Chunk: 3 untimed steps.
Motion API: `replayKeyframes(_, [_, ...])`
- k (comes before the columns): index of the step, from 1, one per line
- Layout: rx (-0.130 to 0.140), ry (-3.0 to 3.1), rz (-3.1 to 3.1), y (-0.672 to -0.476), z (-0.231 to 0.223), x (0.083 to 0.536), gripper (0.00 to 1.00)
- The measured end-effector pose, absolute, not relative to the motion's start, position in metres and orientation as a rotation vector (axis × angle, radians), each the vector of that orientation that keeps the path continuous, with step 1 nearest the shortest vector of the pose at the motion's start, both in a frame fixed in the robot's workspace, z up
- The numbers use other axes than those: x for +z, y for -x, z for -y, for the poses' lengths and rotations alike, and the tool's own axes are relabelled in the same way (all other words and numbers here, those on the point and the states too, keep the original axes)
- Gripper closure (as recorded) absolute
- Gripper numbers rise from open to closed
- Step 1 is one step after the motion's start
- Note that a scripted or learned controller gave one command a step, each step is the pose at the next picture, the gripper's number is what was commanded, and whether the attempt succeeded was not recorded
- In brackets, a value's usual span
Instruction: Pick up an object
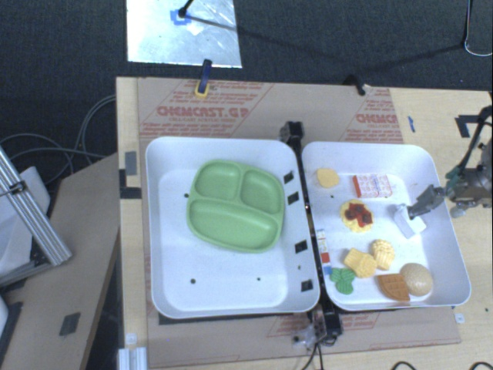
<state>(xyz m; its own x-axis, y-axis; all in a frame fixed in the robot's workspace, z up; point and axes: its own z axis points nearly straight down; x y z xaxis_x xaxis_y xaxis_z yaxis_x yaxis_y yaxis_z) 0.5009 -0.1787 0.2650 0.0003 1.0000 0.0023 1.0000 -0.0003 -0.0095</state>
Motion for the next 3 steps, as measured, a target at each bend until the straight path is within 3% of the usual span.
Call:
replayKeyframes(1, [-0.001,2.219,2.226,-0.503,0.178,0.271,0.0])
replayKeyframes(2, [0.001,2.219,2.222,-0.497,0.175,0.212,0.0])
replayKeyframes(3, [0.0,2.219,2.222,-0.504,0.181,0.165,0.0])
